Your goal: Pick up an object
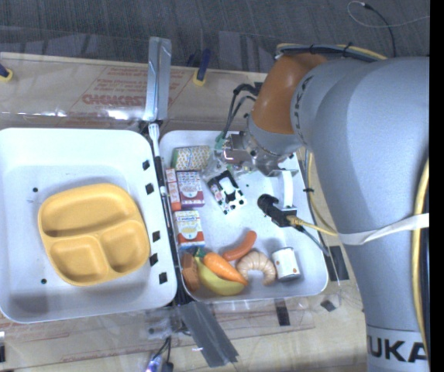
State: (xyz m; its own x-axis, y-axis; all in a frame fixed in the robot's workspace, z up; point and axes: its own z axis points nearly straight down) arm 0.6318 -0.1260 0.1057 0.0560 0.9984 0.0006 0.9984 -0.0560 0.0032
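Nearest the camera, along the front of the right bin (314,281), lie a banana (215,283), a carrot (223,267), a croissant (257,266) and a small white cup (287,263). Farther back, my gripper (226,186) hangs low over the bin's middle beside small cartons (188,189); whether it is spread or pressed together I cannot tell. The left bin (67,149) holds a yellow divided tray (92,232).

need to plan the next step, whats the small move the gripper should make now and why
Probably a short descent onto a target. The two-finger gripper hangs over bare floor in the right white bin, with the small red-and-white cartons just beside it and the orange carrot further down the bin.
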